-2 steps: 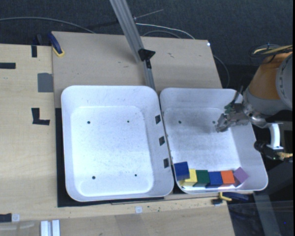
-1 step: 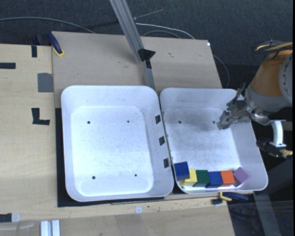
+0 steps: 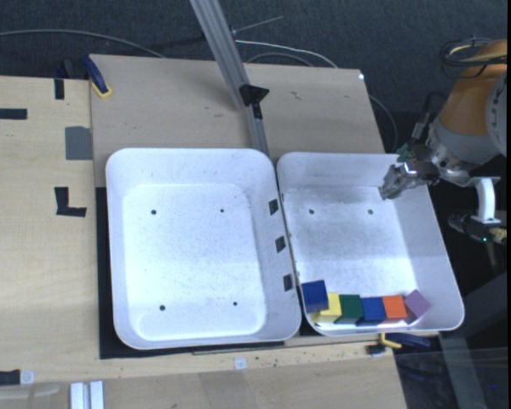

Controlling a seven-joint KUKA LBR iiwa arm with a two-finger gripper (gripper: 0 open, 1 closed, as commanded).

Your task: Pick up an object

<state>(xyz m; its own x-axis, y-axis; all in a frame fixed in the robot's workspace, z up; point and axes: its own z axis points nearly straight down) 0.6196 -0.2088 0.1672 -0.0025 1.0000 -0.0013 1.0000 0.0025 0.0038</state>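
Coloured blocks (image 3: 362, 307) along right bin's (image 3: 426, 228) near wall, gripper (image 3: 393, 182) above, grip state unclear.

Two bins sit side by side – the left bin (image 3: 192, 245) touching the right bin (image 3: 366, 237). A row of blocks (image 3: 362, 307) lies along the right bin's near wall – the gripper (image 3: 393, 181) hangs over its far right edge.
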